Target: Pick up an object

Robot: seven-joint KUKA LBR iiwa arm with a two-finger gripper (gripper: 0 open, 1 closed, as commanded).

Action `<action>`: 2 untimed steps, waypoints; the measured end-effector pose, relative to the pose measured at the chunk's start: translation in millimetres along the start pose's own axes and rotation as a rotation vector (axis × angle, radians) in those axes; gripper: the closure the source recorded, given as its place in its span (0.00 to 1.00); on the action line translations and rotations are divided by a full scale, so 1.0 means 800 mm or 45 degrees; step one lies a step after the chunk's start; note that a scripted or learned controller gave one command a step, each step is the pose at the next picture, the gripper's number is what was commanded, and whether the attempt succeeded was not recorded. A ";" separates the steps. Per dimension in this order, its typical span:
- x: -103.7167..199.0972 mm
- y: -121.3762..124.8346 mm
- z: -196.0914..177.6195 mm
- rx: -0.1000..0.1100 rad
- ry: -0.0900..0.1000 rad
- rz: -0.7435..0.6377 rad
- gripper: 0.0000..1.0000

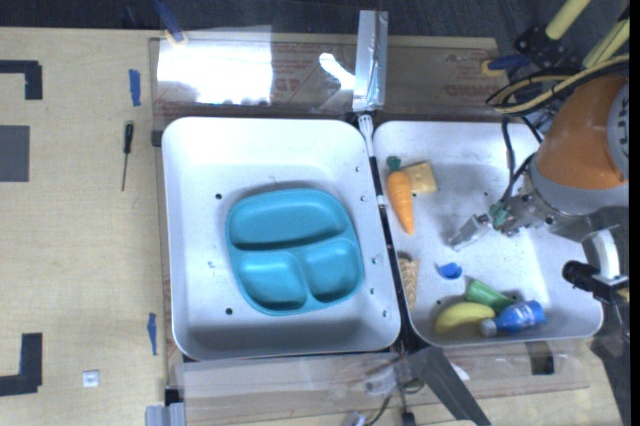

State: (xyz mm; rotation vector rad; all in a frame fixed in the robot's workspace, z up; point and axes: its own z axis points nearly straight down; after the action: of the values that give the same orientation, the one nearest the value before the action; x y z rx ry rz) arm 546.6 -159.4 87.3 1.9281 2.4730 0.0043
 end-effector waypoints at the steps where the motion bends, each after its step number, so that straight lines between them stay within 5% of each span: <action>1: 0.083 -0.012 -0.002 -0.003 0.000 0.164 0.00; 2: 0.085 -0.062 -0.002 -0.004 0.000 0.184 0.00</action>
State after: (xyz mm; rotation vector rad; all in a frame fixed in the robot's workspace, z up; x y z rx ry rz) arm 482.0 -105.3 88.3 2.1012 2.3261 0.0087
